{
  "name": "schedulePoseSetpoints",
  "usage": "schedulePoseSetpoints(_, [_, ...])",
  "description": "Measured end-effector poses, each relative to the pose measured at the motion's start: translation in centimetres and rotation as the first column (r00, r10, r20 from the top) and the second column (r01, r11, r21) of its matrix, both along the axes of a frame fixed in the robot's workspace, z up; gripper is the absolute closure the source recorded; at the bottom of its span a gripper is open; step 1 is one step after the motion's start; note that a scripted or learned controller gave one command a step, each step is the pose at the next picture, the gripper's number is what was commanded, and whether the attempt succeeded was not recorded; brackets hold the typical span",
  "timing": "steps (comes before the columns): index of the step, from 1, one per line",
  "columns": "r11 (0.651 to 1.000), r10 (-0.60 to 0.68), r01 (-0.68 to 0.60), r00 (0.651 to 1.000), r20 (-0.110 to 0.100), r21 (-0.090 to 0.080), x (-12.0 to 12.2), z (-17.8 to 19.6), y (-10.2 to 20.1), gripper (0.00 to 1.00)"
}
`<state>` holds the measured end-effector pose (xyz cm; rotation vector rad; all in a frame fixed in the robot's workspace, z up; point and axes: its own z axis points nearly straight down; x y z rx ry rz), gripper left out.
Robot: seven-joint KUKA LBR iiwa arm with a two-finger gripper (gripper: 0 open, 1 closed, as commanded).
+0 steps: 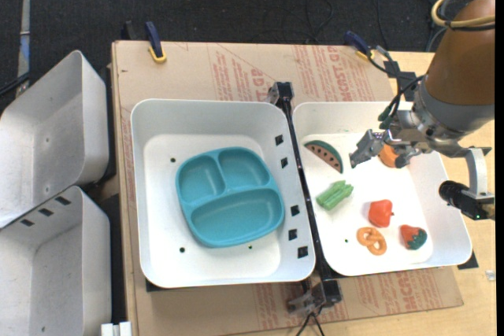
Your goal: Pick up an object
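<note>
A wooden bench [220, 303] carried two shallow white bins side by side, seen from above at a slant. The left bin [150, 193] held a teal divided plate [230, 196] with three compartments, lying flat near its middle. The right bin [453, 244] held several small toy foods. A watermelon slice [324, 154], red with dark seeds and a green rind, lay near the bin's upper left. Below it lay a green pea pod [334, 194], tilted. Further right sat a red pepper-like piece [380, 212], and just below that a small orange pretzel [371, 240]. A strawberry [413, 237], red with a green top, lay near the bin's lower right corner. The grey arm with its orange band [465, 51] reached in from the right, and its gripper [387, 149] hung over the upper right part of the right bin. A small round orange object [388, 156] showed right at the fingertips, partly hidden by them; whether it was actually clamped between the fingers, and whether they stood apart or together, could not be told from this angle.
</note>
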<state>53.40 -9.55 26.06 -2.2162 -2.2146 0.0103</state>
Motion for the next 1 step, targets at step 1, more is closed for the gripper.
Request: schedulePoseSetpoints(1, [1.000, 0.002, -0.002, 1.000, 0.010, -0.001, 0.19, 0.51, 0.00, 0.00])
